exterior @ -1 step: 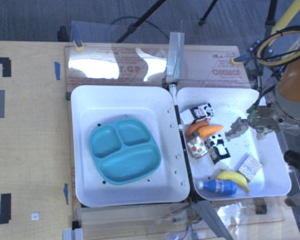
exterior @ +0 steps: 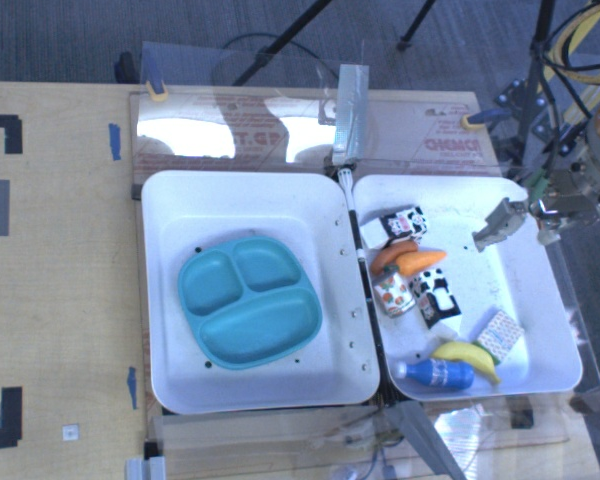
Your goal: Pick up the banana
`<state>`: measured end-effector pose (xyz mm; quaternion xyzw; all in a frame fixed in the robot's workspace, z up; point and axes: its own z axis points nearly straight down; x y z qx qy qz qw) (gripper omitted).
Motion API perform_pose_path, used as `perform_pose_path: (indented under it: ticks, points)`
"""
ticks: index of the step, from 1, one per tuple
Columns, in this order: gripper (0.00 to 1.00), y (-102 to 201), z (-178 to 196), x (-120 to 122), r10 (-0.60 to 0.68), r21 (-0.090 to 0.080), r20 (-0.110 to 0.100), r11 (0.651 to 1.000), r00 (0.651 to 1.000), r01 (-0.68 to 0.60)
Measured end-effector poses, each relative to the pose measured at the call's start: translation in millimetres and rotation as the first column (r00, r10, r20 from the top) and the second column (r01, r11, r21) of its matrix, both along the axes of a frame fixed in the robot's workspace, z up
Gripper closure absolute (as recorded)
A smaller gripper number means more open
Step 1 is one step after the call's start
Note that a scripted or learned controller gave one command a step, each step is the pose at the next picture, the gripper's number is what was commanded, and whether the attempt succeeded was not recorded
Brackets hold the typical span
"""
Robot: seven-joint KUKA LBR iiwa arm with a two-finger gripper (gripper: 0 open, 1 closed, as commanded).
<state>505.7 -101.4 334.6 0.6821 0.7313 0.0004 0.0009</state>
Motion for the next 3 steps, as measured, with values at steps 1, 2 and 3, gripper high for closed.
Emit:
perform_pose_path:
  ticks: [1, 2, 3]
  points:
    - [0.0, 77, -151, -24, 0.059, 0.001, -0.003, 0.998, 0.998, -0.059]
    - [0.0, 164, -151, -27, -0.047, 0.0, -0.001, 0.999, 0.999, 0.047]
    - [0.0, 229, -100, -27, 0.041, 0.001, -0.002, 0.999, 0.999, -0.041]
